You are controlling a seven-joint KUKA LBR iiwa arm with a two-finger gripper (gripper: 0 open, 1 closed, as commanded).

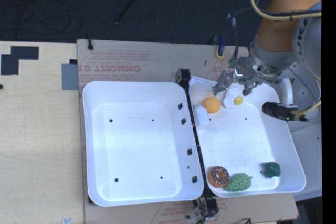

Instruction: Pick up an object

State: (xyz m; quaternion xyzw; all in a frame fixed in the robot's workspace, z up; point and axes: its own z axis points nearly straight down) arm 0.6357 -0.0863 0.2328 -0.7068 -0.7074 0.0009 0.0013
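The pincer [237, 83] hangs with fingers spread and nothing between them over the right bin's [286, 147] far end — the fried egg [234, 99] just beneath, the orange ball [212, 105] slightly to its left.

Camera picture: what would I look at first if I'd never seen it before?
Probably the big grey arm with its orange band reaching in from the right, its gripper hanging over the far end of the right bin. Just below it sit an orange ball and a fried egg toy. At the near end lie a donut, green grapes and a dark green piece.
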